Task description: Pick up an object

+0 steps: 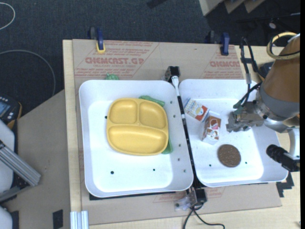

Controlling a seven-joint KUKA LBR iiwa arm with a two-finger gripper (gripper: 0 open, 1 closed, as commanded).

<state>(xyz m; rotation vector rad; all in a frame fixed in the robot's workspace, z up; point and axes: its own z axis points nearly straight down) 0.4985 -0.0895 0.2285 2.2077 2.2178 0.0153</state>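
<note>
Camera view is looking down on two white bins, and the arm is reaching in from the right over the right bin. The gripper is hanging above the bin's right half, with nothing visible between its fingers; whether they are parted or pressed together cannot be told from this angle.

Nearest to it is lying a small red-and-white carton, just to the gripper's left and a touch nearer the bottom of the frame. Its long axis is running roughly up and down the picture, tilted slightly, with its lighter end pointing toward the front rim of the bin. A second carton is sitting beyond it, farther left and angled toward the divider. A brown disc is resting flat near the front rim, below and slightly left of the gripper (being round, it has no long axis to line up with).

By my reading, the next move turns on a short shift leftward, closing across the nearer carton's narrow width.

In the left bin a yellow divided plate is sitting over something green.
</note>
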